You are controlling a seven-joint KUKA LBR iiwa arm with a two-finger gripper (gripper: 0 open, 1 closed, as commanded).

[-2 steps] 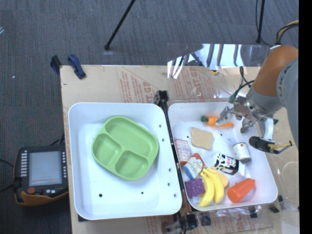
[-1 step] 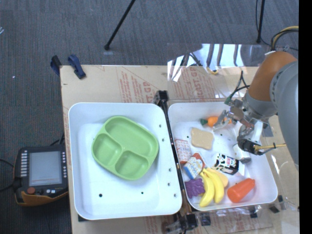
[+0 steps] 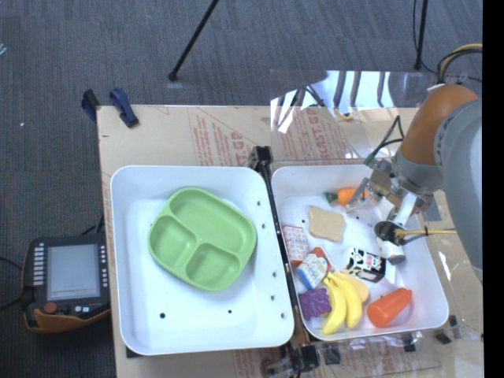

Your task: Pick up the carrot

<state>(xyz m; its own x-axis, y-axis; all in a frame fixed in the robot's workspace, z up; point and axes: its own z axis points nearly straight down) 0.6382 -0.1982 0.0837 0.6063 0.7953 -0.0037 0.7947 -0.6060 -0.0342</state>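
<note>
Carrot (image 3: 345,196) beside bread slice (image 3: 327,224)

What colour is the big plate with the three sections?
Light green. The plate lies in the left bin, plain in the camera view.

A small orange carrot (image 3: 346,196) with a green tip lies in the right-hand white bin (image 3: 287,181), near its far wall. It rests on its side on the bin floor, green end toward the left, just beyond a slice of toast (image 3: 326,224).
</note>
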